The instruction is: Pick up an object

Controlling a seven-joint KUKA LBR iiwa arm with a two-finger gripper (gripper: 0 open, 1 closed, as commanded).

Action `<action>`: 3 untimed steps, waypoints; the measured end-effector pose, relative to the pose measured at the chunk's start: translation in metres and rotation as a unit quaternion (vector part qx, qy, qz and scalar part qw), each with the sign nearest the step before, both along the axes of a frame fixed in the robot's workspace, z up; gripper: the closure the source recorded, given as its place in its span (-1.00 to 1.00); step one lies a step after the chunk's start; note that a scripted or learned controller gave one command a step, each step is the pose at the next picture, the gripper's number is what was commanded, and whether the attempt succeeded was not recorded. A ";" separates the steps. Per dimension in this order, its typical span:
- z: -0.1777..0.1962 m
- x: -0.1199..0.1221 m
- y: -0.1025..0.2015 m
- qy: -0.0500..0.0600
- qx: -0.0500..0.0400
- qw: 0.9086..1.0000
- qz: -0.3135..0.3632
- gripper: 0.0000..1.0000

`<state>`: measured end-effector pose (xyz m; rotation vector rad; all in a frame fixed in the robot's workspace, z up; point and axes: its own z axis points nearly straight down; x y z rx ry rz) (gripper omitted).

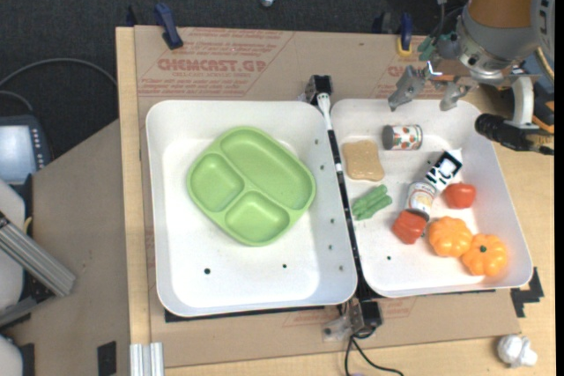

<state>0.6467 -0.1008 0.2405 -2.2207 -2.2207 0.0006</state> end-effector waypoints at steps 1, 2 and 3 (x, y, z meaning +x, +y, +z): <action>-0.156 -0.012 0.004 0.008 0.001 1.000 -0.002 -1.00; -0.049 -0.057 0.040 -0.003 0.001 1.000 0.002 -1.00; -0.056 -0.090 0.066 0.002 0.001 1.000 0.001 -1.00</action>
